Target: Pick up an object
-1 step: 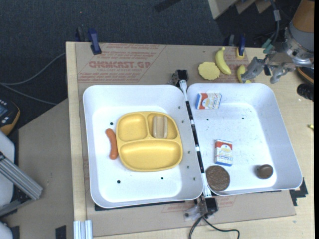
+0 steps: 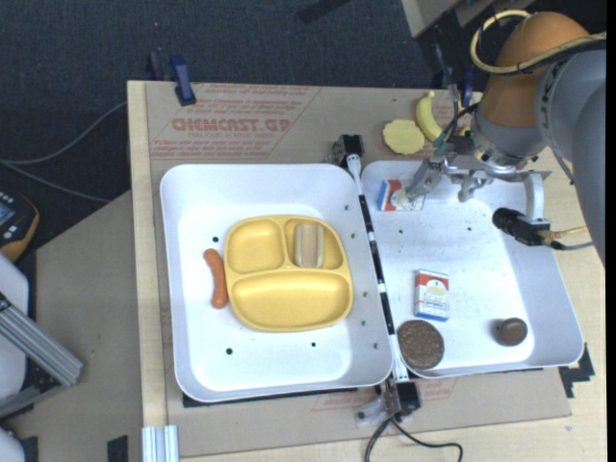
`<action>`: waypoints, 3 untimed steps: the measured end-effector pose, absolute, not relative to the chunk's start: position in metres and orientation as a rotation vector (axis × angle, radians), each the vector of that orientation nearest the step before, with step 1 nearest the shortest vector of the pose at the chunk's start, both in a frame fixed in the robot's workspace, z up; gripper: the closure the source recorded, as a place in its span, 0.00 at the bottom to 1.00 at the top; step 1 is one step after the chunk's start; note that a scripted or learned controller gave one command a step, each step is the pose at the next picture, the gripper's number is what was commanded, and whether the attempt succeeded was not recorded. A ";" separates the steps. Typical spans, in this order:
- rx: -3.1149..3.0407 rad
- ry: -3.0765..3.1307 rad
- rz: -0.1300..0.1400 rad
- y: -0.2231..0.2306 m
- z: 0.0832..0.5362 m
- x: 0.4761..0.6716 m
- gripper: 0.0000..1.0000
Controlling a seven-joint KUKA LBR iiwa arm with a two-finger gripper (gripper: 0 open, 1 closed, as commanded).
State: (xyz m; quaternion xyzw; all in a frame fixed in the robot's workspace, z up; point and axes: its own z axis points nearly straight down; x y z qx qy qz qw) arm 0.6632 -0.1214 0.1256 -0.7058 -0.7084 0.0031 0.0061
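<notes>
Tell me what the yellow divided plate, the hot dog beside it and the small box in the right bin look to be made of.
Yellow divided plate: likely moulded plastic, smooth and evenly coloured with soft rounded edges.
Hot dog: probably toy plastic or rubber, uniform orange-red with a slight sheen.
Small box: looks like printed cardboard, with flat faces, crisp corners and coloured graphics; a plastic toy cannot be ruled out.

A grey arm point(image 2: 577, 94) with an orange band point(image 2: 525, 65), looped yellow cable point(image 2: 493, 27) and metallic wrist hardware.
</notes>
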 end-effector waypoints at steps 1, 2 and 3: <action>-2.210 -2.218 0.018 -0.099 0.085 0.665 0.00; -2.215 -2.217 0.021 -0.098 0.086 0.664 0.00; -2.215 -2.216 0.021 -0.098 0.086 0.664 0.00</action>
